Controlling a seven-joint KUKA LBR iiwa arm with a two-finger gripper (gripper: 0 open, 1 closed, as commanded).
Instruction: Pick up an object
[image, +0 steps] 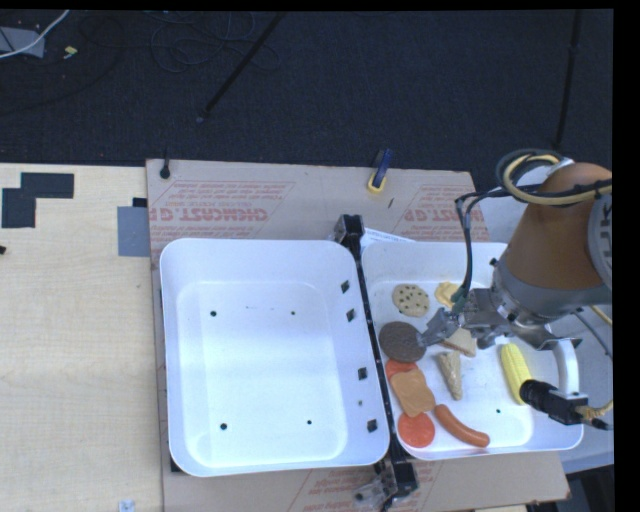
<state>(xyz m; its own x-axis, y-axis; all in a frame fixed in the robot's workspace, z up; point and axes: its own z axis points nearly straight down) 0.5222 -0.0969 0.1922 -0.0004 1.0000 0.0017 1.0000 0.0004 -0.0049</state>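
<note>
The right white bin (520, 425) holds several toy foods. Among them are a speckled cookie (410, 297), a dark brown disc (399, 342), an orange slab (412, 391), a red round piece (417, 430), a sausage (463, 426), a beige cone (451, 373), a corn cob (515, 367) and a small yellow piece (446, 292). My gripper (438, 326) hangs low over the bin's middle, at the right edge of the dark disc and beside a pale wedge (461, 343). I see nothing lifted in it.
The left white bin (175, 300) lies beside the right one, with a black divider (365, 330) between them. The grey arm with its orange band (555, 225) covers the right bin's far right part. A blue-and-yellow clamp (379, 172) sits at the board's back edge.
</note>
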